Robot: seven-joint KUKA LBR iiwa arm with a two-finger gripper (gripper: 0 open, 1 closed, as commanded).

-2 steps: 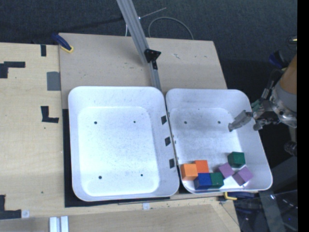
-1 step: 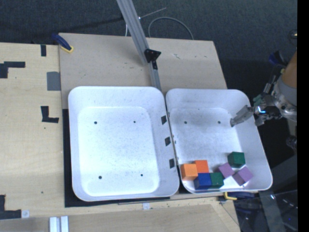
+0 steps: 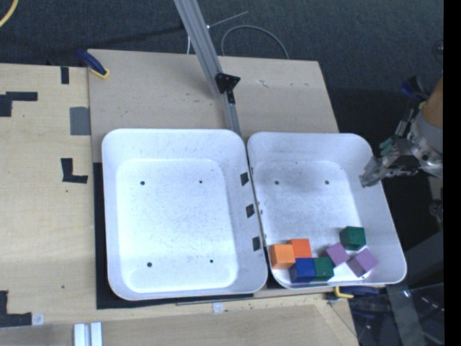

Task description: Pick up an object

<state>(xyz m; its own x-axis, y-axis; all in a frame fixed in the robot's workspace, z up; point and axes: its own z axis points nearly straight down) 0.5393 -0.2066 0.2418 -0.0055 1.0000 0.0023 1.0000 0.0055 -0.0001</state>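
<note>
My gripper sits at the right bin's right rim, toward the far end; whether it is spread or pressed together I cannot tell. Nothing is seen between them. The objects lie in that bin's near end: orange blocks, blue block, green block touching in a cluster; a dark green block and two purple blocks just right. Left bin adjoins.
</note>
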